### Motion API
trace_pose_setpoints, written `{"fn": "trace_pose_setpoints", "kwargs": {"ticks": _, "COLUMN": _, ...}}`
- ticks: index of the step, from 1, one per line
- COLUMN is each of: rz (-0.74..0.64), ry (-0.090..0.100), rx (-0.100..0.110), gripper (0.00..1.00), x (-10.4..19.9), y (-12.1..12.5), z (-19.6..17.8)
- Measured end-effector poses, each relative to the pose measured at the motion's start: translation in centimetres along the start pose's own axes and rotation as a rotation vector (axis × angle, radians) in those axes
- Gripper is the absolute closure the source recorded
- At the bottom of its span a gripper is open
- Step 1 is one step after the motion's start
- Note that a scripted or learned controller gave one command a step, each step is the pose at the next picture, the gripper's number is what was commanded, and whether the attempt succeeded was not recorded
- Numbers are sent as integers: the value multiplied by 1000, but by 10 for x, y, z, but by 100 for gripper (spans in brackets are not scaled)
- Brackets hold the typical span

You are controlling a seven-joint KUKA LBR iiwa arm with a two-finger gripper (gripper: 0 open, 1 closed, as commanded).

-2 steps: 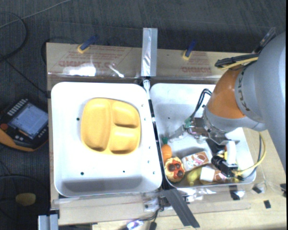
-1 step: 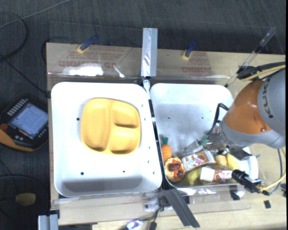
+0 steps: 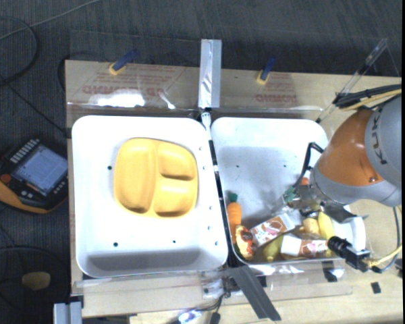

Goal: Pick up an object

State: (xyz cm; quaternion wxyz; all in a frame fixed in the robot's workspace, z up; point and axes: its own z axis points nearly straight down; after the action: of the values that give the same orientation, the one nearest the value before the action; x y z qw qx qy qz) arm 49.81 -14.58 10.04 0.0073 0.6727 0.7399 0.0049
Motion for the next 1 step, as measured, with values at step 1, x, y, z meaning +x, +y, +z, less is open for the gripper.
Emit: {"fn": "trace_pose_setpoints", "kwargs": {"ticks": 1, "rz": 245, "ry": -1, "rx": 21, "gripper": 100, "x": 83, "y": 45, "z": -117}}
